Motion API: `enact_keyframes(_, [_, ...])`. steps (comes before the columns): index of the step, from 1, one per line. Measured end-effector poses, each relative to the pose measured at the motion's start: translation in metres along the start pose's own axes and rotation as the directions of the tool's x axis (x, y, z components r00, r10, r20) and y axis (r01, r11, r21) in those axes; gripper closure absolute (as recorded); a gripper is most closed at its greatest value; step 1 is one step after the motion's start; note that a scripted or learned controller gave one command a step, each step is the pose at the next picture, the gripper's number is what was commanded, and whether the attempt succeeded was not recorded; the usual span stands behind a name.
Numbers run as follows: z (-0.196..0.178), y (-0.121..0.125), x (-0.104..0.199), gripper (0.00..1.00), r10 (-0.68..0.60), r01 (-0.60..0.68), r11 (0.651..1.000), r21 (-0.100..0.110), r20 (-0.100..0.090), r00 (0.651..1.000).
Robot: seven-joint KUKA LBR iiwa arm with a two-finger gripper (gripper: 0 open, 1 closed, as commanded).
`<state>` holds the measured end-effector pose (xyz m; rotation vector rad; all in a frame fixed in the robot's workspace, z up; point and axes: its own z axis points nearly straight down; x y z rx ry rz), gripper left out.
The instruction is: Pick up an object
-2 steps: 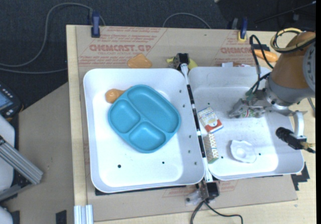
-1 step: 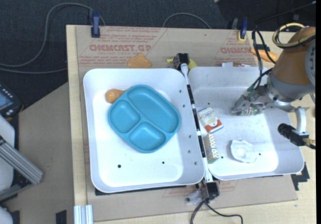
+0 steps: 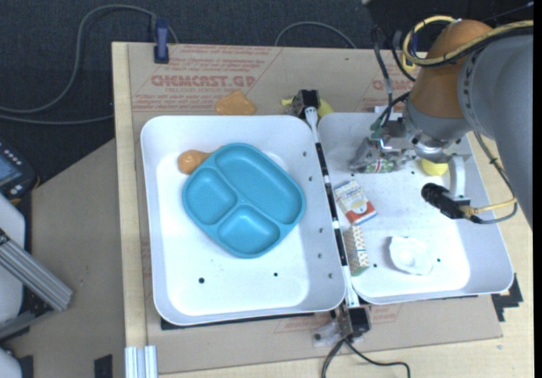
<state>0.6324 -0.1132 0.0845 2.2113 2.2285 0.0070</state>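
Spanning most of the view, the worktop (image 3: 127,198) carries two shallow white bins side by side, presumably so that things can be lifted from one and dropped in the other. The left bin (image 3: 169,275) is the bigger sight; the right bin (image 3: 483,266) sits at its three o'clock, their rims touching along a shared seam.

Next in size is the grey arm (image 3: 508,88), coming in from three o'clock with its orange band (image 3: 445,80) above the wrist, bent down over the right bin's twelve o'clock end. A blue divided tray (image 3: 244,198) lies tilted near the middle of the left bin, with a small orange object (image 3: 190,161) tucked against its ten o'clock edge.

In the right bin, a white crumpled lump (image 3: 412,255) rests toward five o'clock, a small printed packet (image 3: 353,202) lies near the seam at nine o'clock, and a yellow piece (image 3: 434,167) sits just beside the wrist.

Smallest is the pincer (image 3: 378,156), low over the bin floor at about eleven o'clock, on or just above a small dark greenish object (image 3: 373,163), which I judge to be the target. Whether the pincer is clenched or released I cannot tell; the wrist hides it. The low pose suggests a grasp attempt rather than a lift.
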Motion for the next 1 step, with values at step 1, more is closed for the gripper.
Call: enact_keyframes(1, [-0.1071, -0.0448, 0.096, 1.0, -0.003, 0.003, 1.0, -0.003, -0.003, 1.0])
